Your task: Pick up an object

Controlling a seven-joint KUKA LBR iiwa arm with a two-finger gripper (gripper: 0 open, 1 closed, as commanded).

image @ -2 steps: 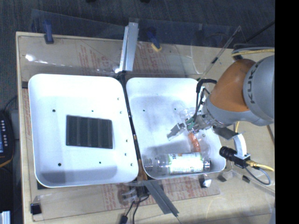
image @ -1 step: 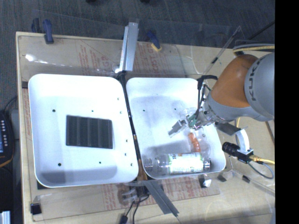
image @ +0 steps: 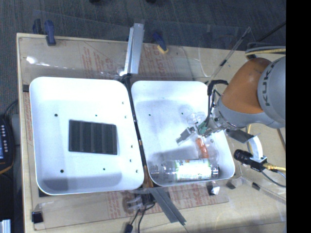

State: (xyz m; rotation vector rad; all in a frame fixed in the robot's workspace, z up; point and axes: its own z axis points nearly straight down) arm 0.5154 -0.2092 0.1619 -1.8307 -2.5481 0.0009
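My gripper (image: 187, 134) hangs over the middle of the right bin (image: 160, 93), reaching in from the right. Just below and to its right lies a small orange object (image: 203, 148). A clear plastic bottle (image: 187, 170) with a white and green label lies on its side along the bin's near wall. A crumpled clear plastic piece (image: 194, 116) sits just above the gripper. In the left bin (image: 48, 96) a flat black ribbed rectangle (image: 93, 137) lies near the middle. I see nothing held in the gripper.
A metal bar (image: 133, 50) stands up at the far end of the gap between the bins. Blue clamps (image: 49, 32) grip the bench's far edge. Small loose parts (image: 213, 190) lie on the bench by the right bin's near corner.
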